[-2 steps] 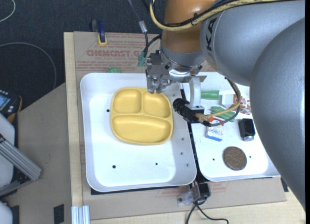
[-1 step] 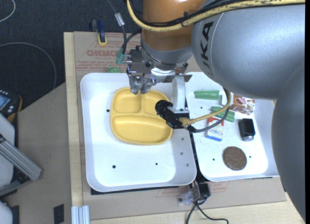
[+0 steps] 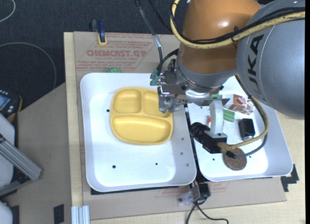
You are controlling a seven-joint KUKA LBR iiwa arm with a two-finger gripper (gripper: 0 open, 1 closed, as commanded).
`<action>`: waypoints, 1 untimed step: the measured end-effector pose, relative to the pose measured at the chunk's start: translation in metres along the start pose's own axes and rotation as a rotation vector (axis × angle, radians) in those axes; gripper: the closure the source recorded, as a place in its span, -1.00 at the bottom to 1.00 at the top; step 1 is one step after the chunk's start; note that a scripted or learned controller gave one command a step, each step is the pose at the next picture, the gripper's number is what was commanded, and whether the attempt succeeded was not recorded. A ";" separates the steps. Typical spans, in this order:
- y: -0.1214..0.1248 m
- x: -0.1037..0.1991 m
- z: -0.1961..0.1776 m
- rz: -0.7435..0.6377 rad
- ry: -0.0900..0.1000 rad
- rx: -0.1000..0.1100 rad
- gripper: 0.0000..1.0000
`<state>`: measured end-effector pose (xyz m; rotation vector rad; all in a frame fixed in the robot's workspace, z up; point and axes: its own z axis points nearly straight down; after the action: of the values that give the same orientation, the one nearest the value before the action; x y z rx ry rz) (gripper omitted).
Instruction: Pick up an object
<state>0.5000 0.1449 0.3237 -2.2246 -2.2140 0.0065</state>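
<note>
Hand (image 3: 166, 103) sat low at the yellow divided plate's (image 3: 140, 116) right rim, apparently touching it; I could not tell how it was set. That plate lay in the left bin (image 3: 97, 145). Right of the plate, the other bin (image 3: 276, 160) held small items, including a brown disc (image 3: 236, 161).

Grey arm (image 3: 281, 58), orange band (image 3: 218, 20)

place: probably robotics lab | evidence: arm (image 3: 252, 49), white bins (image 3: 97, 141), loose cables (image 3: 145, 10)
</note>
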 end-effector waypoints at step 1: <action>-0.021 -0.003 -0.046 -0.006 0.003 -0.011 1.00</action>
<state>0.4792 0.1423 0.3701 -2.2216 -2.2246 -0.0085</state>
